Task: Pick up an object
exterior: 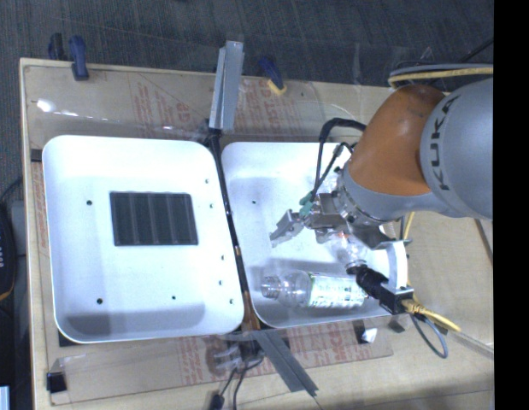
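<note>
From above, the arm (426,152) reaches into the right bin (255,178), its gripper (285,226) low over the bin's middle; whether the jaws are spread or closed cannot be told, and nothing is seen between them. A clear plastic bottle (315,290) lies on its side along the near wall, just below the gripper. The left bin (76,169) holds a dark ribbed tray (153,219), with bare floor around it.

Both bins (127,156) white plastic, smooth, slight sheen. Left bin holds dark ribbed panel (153,219), matt. Bottle (311,289) in right bin clear plastic, glossy, paper-like label. Counter (144,92) pale wood, matt, under clear glossy sheet. Arm (452,156) smooth grey casing, orange band satin. Divider bar (225,84) grey metal, dull.
</note>
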Motion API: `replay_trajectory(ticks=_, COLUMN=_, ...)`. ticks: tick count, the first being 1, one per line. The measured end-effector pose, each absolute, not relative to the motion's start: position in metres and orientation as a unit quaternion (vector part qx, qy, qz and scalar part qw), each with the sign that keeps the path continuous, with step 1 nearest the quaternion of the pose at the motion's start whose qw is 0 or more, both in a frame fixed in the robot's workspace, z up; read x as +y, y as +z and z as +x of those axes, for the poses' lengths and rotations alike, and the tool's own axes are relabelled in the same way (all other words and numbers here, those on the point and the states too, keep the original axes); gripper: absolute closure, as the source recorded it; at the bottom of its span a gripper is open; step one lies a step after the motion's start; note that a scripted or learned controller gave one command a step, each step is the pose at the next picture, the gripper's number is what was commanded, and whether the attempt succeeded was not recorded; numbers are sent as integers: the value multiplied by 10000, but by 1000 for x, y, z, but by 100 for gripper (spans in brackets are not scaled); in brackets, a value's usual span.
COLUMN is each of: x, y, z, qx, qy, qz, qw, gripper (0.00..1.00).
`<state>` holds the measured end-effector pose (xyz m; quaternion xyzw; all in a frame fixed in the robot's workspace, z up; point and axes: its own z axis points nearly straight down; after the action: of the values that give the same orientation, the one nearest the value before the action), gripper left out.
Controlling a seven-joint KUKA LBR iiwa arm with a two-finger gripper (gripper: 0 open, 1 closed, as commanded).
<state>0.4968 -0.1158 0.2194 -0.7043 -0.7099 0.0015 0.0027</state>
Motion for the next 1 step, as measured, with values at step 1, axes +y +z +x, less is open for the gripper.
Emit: replay_trajectory(ticks=1, x=-170, y=164, z=476, qx=-6683, qy=16, qz=-7439, qw=25, gripper=0)
